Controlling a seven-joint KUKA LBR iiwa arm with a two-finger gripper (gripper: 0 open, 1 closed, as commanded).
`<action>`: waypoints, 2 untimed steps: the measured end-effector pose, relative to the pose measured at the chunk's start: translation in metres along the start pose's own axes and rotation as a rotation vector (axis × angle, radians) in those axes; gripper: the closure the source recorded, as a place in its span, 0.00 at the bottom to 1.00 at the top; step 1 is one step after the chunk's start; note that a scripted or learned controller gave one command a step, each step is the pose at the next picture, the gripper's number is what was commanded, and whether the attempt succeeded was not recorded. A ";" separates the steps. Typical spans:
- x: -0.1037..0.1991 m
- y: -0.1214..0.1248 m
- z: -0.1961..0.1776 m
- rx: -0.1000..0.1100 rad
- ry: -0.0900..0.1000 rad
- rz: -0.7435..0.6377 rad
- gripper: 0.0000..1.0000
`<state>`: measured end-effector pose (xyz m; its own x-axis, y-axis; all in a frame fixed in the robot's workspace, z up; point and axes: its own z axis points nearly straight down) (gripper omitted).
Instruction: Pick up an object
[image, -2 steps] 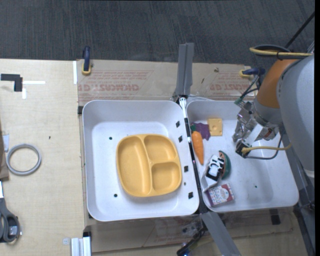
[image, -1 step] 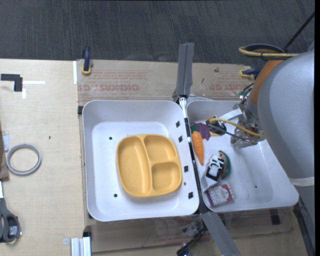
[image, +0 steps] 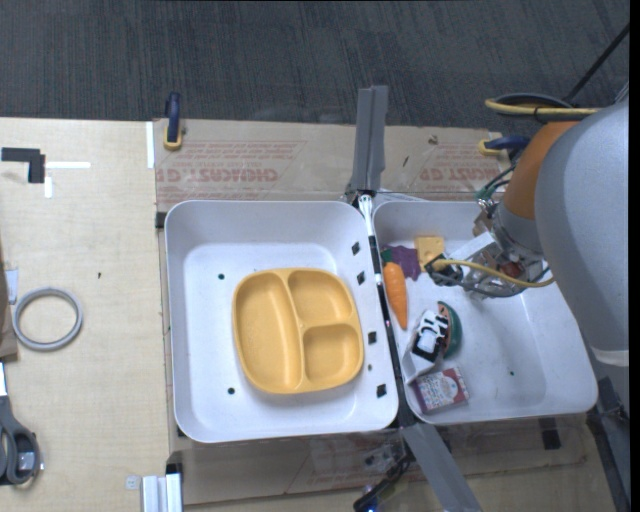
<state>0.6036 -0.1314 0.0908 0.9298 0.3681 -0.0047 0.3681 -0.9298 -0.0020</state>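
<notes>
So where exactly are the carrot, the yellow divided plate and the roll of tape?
carrot (image: 396, 293): camera view, middle of its orange body.
yellow divided plate (image: 262, 330): camera view, floor of its long left compartment.
roll of tape (image: 20, 335): camera view, grey ring's left side.

— Can you read anything on the bench?

— You have red print along the cardboard sheet behind the bins, but it lies upside down to you and is too faint to spell out.

— And in the right bin?

— Your small red packet bears a pale label; the lettering is too small for you to read. The black-and-white item shows bold marks, yet you cannot make out any word or number.
</notes>
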 end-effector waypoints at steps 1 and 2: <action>-0.032 0.051 -0.227 -0.002 0.001 -0.259 1.00; -0.075 0.069 -0.330 -0.002 0.000 -0.492 1.00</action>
<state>0.5611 -0.2226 0.4212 0.6454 0.7639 -0.0037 0.7639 -0.6454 -0.0019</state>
